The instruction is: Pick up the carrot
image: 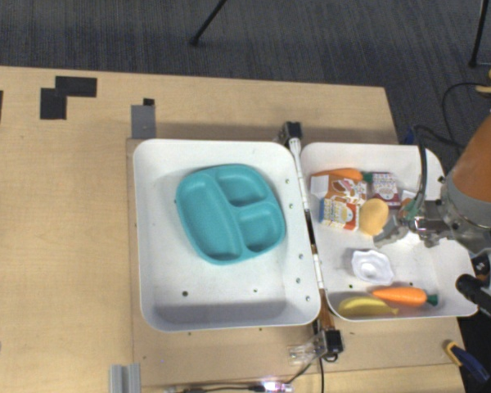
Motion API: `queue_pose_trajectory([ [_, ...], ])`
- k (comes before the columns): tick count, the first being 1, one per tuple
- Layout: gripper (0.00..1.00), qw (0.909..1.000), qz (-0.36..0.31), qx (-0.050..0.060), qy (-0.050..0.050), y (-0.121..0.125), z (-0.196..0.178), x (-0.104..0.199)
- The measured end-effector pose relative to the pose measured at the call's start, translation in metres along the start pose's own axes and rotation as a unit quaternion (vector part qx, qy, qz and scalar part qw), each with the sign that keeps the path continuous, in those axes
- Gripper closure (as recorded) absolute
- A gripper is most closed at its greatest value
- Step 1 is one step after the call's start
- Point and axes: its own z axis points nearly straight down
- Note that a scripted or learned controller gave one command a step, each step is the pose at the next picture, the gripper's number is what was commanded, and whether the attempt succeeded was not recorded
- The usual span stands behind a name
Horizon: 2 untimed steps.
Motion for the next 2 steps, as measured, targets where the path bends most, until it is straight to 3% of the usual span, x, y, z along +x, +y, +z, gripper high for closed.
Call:
queue_pose_trajectory([
  [1,0.0,0.9891,-0.147,-0.004,-0.001,-0.0014,0.104,0.0043],
  [2,0.0,0.9608,-0.277,-0.008,-0.003,0.0006,0.1034,-0.0015],
])
